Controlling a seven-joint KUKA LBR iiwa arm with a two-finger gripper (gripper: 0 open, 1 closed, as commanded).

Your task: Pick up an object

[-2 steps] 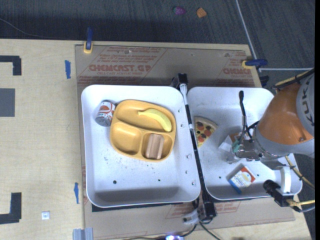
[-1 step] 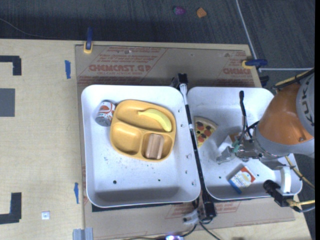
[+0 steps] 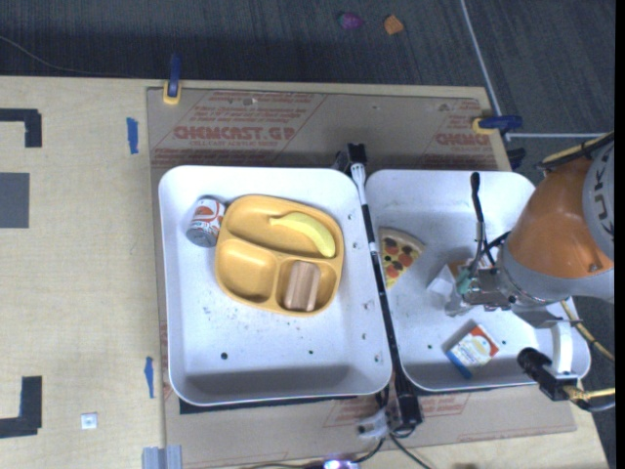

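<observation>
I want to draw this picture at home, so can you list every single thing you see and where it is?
White bins: 2, white, side by side on the bench.
Divided tray: 1, yellow, in the left bin.
Banana: 1, yellow, in the tray's top compartment.
Brown block: 1, brown, in the tray's lower right compartment.
Can: 1, red and silver, left bin, touching the tray.
Pizza slice: 1, toy, right bin's left side.
Small box: 1, white, orange and blue, right bin's lower part.
Clamps: 2, blue and yellow, top of board.
Arm: 1, grey and orange, over right bin.
Gripper: 1, dark, above right bin.
</observation>
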